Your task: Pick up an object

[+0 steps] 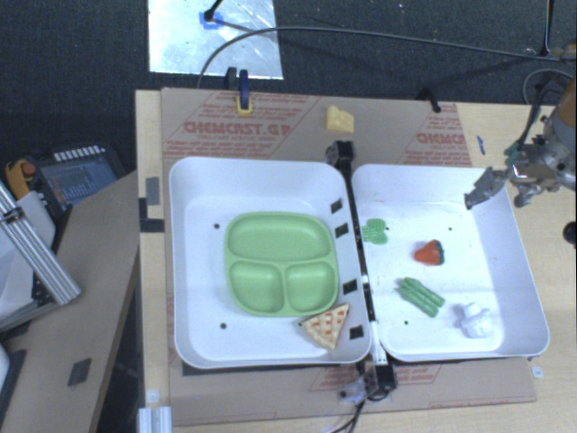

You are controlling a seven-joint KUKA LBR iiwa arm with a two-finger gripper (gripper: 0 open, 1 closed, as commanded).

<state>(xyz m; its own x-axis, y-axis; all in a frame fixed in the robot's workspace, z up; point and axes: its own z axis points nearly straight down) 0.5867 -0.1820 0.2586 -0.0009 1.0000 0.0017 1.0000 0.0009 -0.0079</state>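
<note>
I see my arm (563, 124) reaching in from the right, its gripper (503, 188) hovering over the right bin's (518, 242) far right rim; whether it is spread, I cannot tell. The bin's far half lies bare. Nearer sit green beans (421, 296), a red piece (430, 253), a white lump (475, 320). The cardboard (270, 120) reads CHEMCAST.

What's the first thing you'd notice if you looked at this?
Probably the big green divided plate in the left bin, with a pizza slice toy at its lower right corner. In the right bin lie a red strawberry toy, green beans and a small white thing, and the gripper hovers over that bin's upper right corner.
</note>
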